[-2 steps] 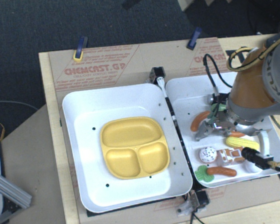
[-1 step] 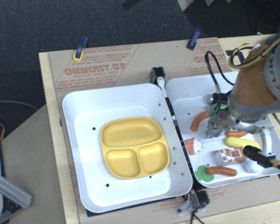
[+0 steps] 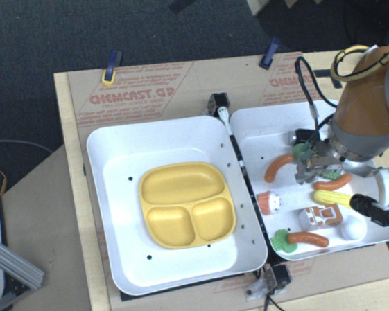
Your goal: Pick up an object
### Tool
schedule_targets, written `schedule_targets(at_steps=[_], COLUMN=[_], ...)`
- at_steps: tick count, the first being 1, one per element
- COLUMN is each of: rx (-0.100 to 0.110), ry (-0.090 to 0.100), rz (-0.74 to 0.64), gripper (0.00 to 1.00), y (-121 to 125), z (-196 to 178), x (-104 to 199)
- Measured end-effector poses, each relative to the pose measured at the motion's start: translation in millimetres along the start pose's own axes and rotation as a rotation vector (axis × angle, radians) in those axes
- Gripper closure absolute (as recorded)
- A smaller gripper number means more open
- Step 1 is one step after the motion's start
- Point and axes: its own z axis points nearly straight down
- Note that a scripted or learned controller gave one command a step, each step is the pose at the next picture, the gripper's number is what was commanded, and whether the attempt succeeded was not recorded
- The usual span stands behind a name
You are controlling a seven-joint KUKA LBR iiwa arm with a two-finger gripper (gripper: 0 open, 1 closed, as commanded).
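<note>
My gripper is low over the middle of the right bin, with the arm coming in from the right. Just to its left lies an orange-red sausage. A small green item sits at the gripper's upper left, touching or just beside it; I cannot tell whether it is held. Right below the gripper are a second sausage and a yellow corn cob.
Near the right bin's front lie a small printed carton, a white egg, a carrot with a green top and a white-and-orange piece. The left bin holds a yellow divided plate.
</note>
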Motion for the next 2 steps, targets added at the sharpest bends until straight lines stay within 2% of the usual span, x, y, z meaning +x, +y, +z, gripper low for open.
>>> schedule_targets(at_steps=[2], rx=[0.0], ry=[0.0], rz=[-0.001], gripper=[1.0], y=[2.9], z=[-81.4], x=[-1.2])
